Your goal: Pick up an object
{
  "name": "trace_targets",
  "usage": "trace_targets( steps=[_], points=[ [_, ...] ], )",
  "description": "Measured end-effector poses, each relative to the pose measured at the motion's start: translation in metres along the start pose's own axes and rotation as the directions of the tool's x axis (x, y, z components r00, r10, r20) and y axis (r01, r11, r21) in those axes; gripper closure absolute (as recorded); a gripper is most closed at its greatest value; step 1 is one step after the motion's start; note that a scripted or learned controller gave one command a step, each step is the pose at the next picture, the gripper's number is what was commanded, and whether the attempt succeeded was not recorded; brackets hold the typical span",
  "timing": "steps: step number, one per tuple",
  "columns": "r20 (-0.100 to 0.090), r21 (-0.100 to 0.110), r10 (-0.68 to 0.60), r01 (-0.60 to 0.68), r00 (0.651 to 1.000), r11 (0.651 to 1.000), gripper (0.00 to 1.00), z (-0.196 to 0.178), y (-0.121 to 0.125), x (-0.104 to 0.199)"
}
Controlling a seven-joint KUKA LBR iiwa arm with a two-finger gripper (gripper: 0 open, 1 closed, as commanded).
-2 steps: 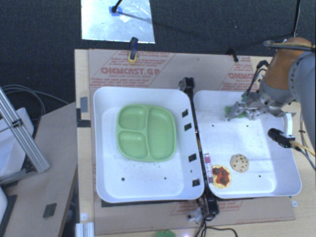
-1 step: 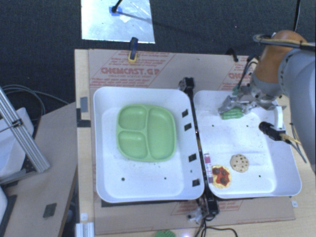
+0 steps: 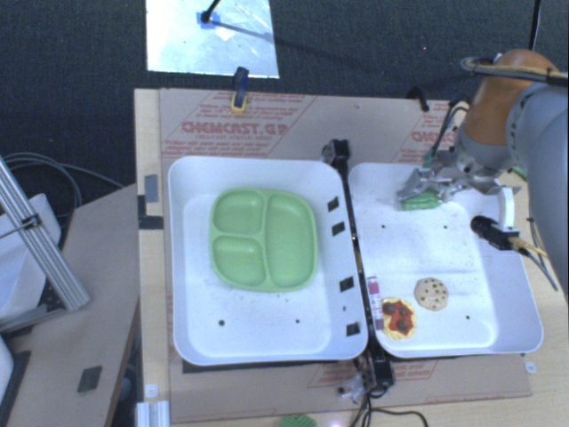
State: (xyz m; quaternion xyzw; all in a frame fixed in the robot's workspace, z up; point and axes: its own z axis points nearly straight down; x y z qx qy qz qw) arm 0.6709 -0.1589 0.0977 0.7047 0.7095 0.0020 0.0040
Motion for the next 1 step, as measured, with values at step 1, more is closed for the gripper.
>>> trace_targets(
  steps=[1],
  points=[
    [-0.007,0.001,-0.005,0.005,1.0,1.0,1.0,-0.0938,-0.0284,0.0964]
  ],
)
